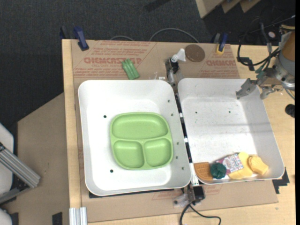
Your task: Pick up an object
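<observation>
Several small items lie bunched along the front edge of the right bin (220, 102): a brown waffle-like piece (201, 170), a dark green object (218, 171), a yellow packet with a pink-and-white label (234, 164) and a yellow-orange toy (258, 165). My gripper (257, 90) hangs over the bin's far right corner, well away from that cluster. It is open, with nothing between its grey fingers (243, 90).
A green divided plate (140, 140) lies in the left bin (93, 107). On the cardboard behind the bins sit a green object (131, 69), a brown disc (194, 53) and a small white piece (177, 57). Blue clamps (82, 39) grip the back edge.
</observation>
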Controlling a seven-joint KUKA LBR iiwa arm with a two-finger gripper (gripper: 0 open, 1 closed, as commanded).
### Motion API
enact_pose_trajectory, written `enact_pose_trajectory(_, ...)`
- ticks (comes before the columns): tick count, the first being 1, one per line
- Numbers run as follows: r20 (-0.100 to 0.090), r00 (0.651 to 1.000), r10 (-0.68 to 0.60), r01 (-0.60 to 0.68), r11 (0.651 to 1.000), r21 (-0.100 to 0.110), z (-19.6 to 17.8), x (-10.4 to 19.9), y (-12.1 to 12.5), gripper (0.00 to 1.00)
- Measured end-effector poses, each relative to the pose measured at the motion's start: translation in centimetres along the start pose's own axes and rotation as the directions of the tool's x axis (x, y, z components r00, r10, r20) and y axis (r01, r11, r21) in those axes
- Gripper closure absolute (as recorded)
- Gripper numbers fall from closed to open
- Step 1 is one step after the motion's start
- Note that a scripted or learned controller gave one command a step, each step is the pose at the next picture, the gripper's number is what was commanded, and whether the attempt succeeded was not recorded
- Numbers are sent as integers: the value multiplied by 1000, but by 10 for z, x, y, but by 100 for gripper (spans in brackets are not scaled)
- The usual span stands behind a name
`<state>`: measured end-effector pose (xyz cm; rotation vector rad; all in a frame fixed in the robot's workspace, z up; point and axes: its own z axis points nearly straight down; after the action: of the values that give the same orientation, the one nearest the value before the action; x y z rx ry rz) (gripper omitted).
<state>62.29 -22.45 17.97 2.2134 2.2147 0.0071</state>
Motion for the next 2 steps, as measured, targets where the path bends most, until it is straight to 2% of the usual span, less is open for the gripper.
enact_pose_trajectory(1,-6,1000,1,-1,1000,16,77,2,-13,0)
enact_pose_trajectory(2,-2,1000,2,-2,1000,7,34,1,-25,0)
